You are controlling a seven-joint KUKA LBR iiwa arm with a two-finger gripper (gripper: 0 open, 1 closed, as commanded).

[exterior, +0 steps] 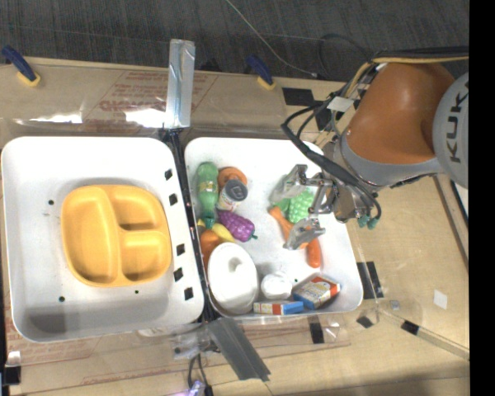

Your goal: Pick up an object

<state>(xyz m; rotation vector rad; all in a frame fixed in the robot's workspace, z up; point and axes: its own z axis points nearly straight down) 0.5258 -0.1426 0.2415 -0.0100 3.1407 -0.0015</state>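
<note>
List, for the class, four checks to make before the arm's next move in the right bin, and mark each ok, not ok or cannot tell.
1. Gripper is over the right bin: ok.
2. A green object sits between its fingers: ok.
3. Object lifted off the bin floor: cannot tell.
4. Orange carrot lies close beside the gripper, could get nudged: not ok.
5. Yellow tray lies in the left bin, away from the arm: ok.

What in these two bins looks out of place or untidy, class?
Nothing is spilled or broken. The right bin is crowded: toy foods, a white roll and a small carton lie jumbled against each other, while the left bin has one yellow divided tray, sitting slightly askew.
</note>
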